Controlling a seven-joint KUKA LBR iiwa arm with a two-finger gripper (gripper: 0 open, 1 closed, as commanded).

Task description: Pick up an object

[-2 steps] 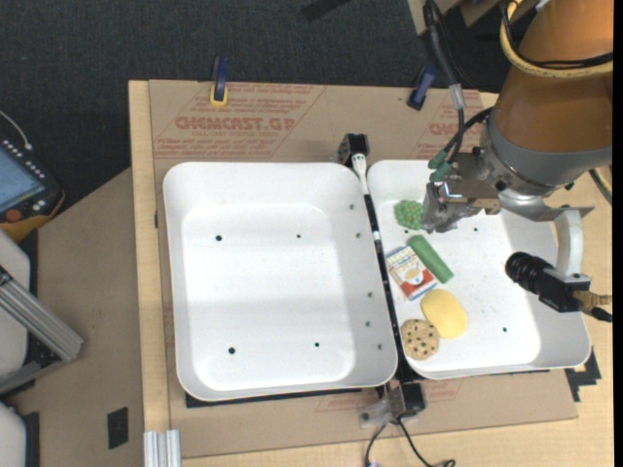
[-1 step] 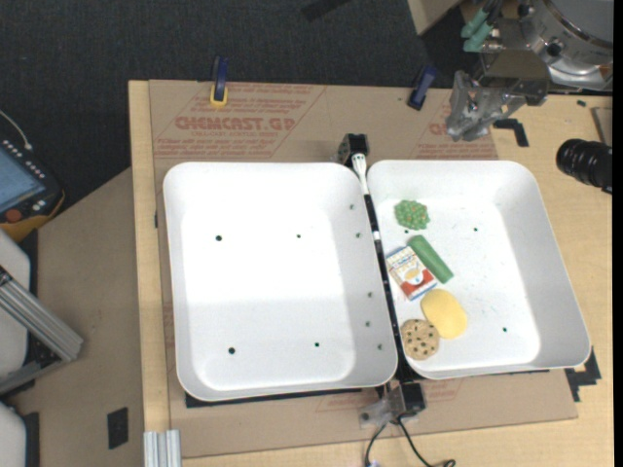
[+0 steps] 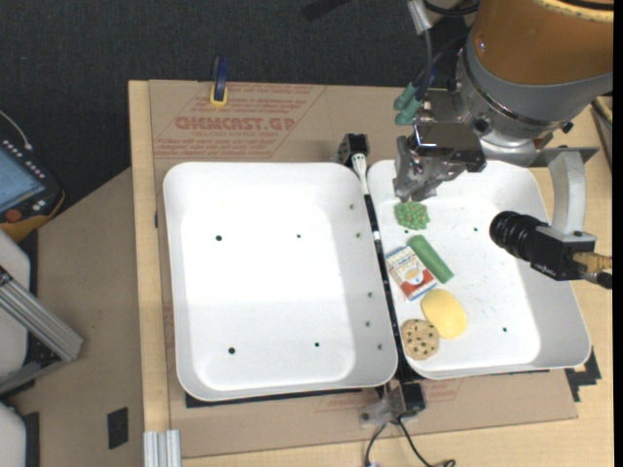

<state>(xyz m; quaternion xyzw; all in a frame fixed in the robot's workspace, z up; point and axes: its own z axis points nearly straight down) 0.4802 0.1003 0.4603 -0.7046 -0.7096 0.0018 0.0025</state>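
Pincer [image 3: 421, 185] low over the upper left of the right bin [image 3: 545, 353], just above a green bumpy piece [image 3: 412, 215]; can't tell its finger state, arm bulk hides the bin's top edge. Five items, one each, strung down that bin's left wall: green bumpy piece, green stick [image 3: 429, 259], small carton [image 3: 410, 271], yellow lump [image 3: 444, 313], cookie [image 3: 420, 339]. Left bin [image 3: 195, 261] offers open room.
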